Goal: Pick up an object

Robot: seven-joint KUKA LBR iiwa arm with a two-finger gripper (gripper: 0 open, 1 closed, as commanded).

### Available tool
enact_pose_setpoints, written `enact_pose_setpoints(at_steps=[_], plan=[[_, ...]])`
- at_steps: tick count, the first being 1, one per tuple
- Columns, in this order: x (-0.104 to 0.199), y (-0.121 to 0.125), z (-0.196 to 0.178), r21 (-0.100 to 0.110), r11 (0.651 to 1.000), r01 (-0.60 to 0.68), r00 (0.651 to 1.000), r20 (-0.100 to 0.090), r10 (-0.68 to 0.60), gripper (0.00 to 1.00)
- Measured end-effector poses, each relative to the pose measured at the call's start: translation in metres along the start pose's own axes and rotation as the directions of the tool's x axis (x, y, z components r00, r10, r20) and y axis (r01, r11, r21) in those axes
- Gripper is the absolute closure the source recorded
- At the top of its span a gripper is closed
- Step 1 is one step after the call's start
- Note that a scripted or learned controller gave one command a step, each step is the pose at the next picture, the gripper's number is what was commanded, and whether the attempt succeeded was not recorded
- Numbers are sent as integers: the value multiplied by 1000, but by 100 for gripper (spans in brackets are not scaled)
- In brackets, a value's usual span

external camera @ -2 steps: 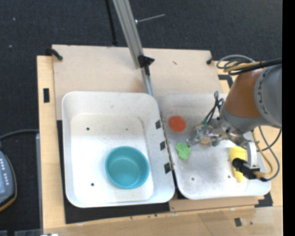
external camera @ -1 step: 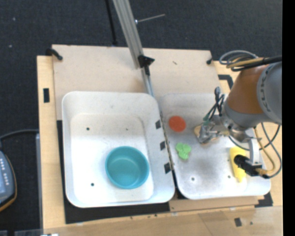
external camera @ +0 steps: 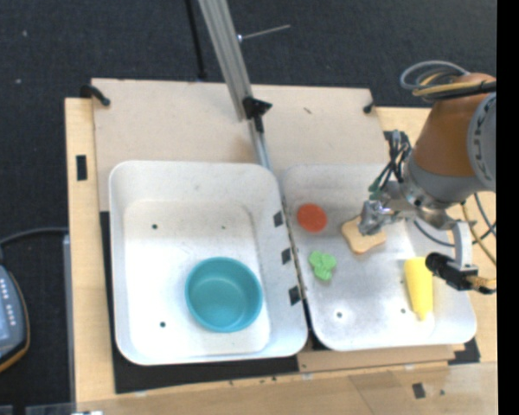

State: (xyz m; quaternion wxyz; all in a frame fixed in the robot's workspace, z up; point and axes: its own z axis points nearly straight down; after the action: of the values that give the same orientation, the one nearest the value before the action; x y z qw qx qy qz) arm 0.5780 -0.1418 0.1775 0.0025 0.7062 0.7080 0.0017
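In the right bin [external camera: 363,327] lie a tan bread-like slice [external camera: 364,236], a red round object [external camera: 311,218], a green lumpy object [external camera: 322,265] and a yellow banana-like object [external camera: 419,288]. My gripper [external camera: 374,216] hangs at the end of the grey arm with the orange band [external camera: 445,145], directly over the upper part of the tan slice and touching or nearly touching it. The left bin [external camera: 138,206] holds a teal bowl [external camera: 224,294].
A slanted metal pole [external camera: 229,54] rises behind the bins, ending near the gap between them. A black clamp [external camera: 450,271] on the arm hangs over the right bin's right side. A handheld pendant [external camera: 0,318] lies at the far left, off the bench.
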Motion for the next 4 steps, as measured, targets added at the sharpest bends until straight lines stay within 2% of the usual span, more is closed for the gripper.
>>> enact_pose_setpoints(at_steps=[1, 3, 4], plan=[[-1, 1, -46, 4, 1000, 0, 1000, 0, 0, 100], [100, 23, -41, 5, 1000, 0, 1000, -1, 0, 100], [144, 48, -47, 3, 1000, 4, 1000, -3, -4, 100]])
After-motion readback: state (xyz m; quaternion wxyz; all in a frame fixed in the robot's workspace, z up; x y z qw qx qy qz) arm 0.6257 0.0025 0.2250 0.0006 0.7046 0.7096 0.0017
